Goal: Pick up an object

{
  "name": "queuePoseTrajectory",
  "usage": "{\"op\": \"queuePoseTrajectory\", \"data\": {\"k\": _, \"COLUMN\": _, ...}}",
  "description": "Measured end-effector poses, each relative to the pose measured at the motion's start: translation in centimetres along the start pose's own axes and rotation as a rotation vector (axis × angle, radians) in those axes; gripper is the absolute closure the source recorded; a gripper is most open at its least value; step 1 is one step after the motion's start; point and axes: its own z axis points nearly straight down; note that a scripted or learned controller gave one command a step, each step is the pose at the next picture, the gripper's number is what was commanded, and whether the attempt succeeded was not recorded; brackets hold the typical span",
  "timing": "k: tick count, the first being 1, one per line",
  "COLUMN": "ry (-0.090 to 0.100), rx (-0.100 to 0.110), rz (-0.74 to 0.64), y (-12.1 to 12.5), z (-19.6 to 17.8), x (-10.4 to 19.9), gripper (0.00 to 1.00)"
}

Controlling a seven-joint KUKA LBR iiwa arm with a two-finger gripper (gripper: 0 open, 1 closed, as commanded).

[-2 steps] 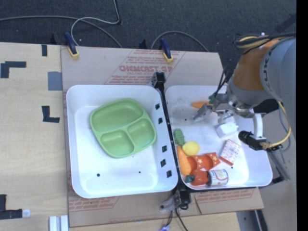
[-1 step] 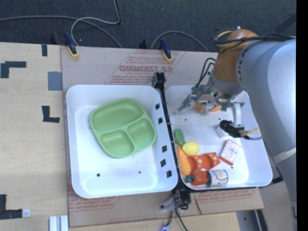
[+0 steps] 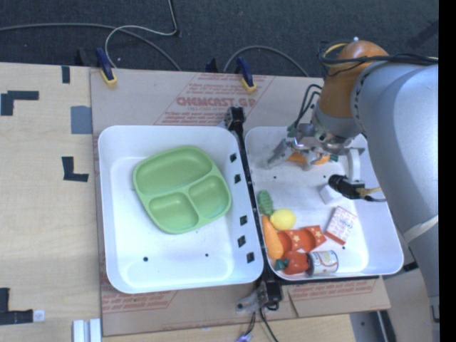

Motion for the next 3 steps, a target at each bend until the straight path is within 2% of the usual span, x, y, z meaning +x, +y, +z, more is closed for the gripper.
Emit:
{"op": "queuePoseTrajectory", "data": {"k": 1, "ry": 0.001, "rx": 0.0, "rz": 0.0, "y": 0.0, "z": 0.0, "x": -1.6, "gripper": 0.0}}
{"op": "queuePoseTrajectory", "data": {"k": 2, "ry": -0.011, "rx": -0.026, "rz": -0.003, "y": 0.2, "z": -8.8, "x": -3.9, "gripper": 0.0}}
{"op": "queuePoseTrajectory", "data": {"k": 3, "ry": -0.008, "rx": -0.016, "rz": -0.002, "y": -0.9, "z": -0.1, "x": -4.3, "gripper": 0.0}}
